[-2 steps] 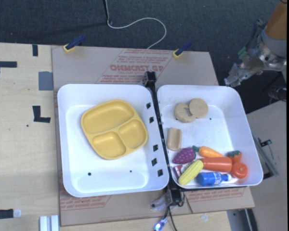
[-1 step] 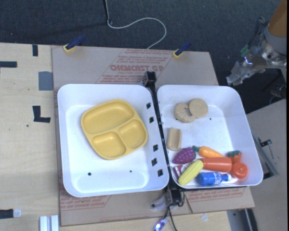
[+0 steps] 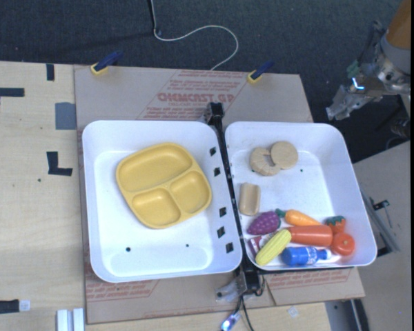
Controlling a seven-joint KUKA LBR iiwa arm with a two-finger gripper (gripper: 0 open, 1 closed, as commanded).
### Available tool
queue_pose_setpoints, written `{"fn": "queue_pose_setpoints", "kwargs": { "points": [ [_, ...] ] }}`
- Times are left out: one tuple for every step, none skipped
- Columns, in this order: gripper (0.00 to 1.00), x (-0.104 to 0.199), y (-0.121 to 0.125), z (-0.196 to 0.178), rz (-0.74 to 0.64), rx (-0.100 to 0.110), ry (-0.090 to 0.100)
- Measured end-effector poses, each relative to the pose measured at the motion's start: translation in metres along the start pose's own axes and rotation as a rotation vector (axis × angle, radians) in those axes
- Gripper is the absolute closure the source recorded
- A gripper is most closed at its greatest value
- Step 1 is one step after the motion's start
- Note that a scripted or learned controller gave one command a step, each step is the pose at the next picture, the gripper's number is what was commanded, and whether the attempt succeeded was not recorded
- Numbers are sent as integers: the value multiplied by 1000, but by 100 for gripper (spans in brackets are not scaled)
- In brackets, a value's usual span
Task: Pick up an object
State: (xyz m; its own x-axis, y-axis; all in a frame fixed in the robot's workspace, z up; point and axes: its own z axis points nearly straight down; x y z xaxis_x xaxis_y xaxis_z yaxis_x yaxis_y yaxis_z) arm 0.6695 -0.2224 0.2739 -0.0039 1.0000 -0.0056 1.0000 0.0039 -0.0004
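The right bin (image 3: pixel 331 140) holds two round tan biscuits (image 3: pixel 274 158), a tan bread block (image 3: pixel 249 199), purple grapes (image 3: pixel 265 222), a carrot (image 3: pixel 302 218), a red sausage (image 3: pixel 310 236), a corn cob (image 3: pixel 273 246), a blue bottle (image 3: pixel 305 256) and a tomato (image 3: pixel 342 243). My gripper (image 3: pixel 347 103) hangs at the upper right, outside the bin's far right corner and well above the bench. Nothing shows between its fingers. The arm's orange band (image 3: pixel 407 19) sits at the top right corner.
The left bin (image 3: pixel 100 185) holds a yellow three-part tray (image 3: pixel 163 184). A black divider with clips (image 3: pixel 224 185) runs between the bins. A white cable (image 3: pixel 193 33) loops behind them, and blue-and-yellow clamps (image 3: pixel 105 62) hold the cardboard base.
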Motion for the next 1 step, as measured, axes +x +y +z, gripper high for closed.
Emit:
{"fn": "queue_pose_setpoints", "kwargs": {
  "points": [
    [100, 1, 0, -10, -1, 0, -2]
  ]
}}
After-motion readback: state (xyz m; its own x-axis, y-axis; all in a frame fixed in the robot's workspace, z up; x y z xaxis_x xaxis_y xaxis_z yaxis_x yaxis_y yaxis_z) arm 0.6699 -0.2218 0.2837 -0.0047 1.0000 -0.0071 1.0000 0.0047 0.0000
